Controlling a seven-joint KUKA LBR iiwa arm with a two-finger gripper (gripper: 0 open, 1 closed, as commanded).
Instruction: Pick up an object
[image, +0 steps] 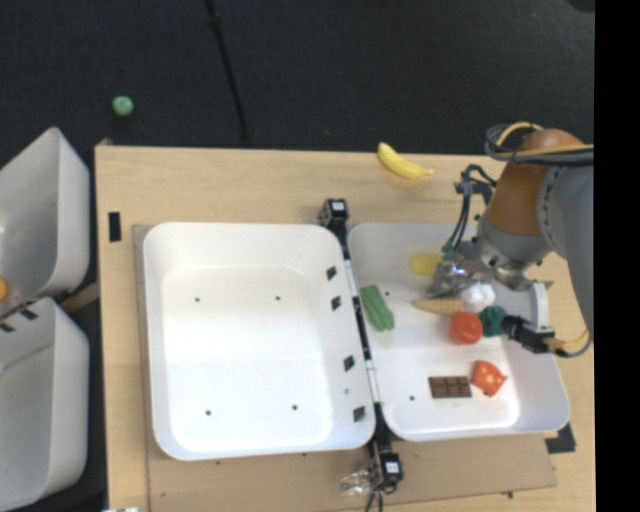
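Glossy plastic toys surround the metal end effector (447, 283), whose grip I cannot tell.

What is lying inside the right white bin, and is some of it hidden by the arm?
The right bin holds a green piece, a brown chocolate bar, two red pieces, a yellow piece and a cone. The gripper covers what lies under it.

Bench (230, 185) — two bins (245, 335), banana (403, 163)
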